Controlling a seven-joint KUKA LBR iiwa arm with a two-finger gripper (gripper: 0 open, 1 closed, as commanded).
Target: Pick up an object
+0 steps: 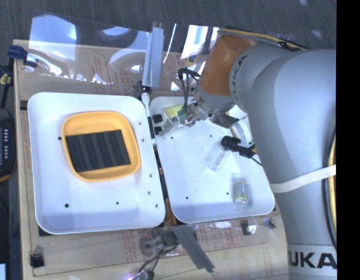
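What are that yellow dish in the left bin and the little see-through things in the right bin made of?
The yellow oval dish looks like matte moulded plastic, with a dark ribbed insert, possibly rubber. The two small clear items look like transparent plastic or glass; too small to tell. Both white bins look like smooth plastic.

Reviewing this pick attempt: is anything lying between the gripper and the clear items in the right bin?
Nothing visible does. The gripper sits at the far-left corner of the right bin, over a yellow-green item. Bare bin floor separates it from the clear piece mid-bin and the small clear bottle near the front-right corner.
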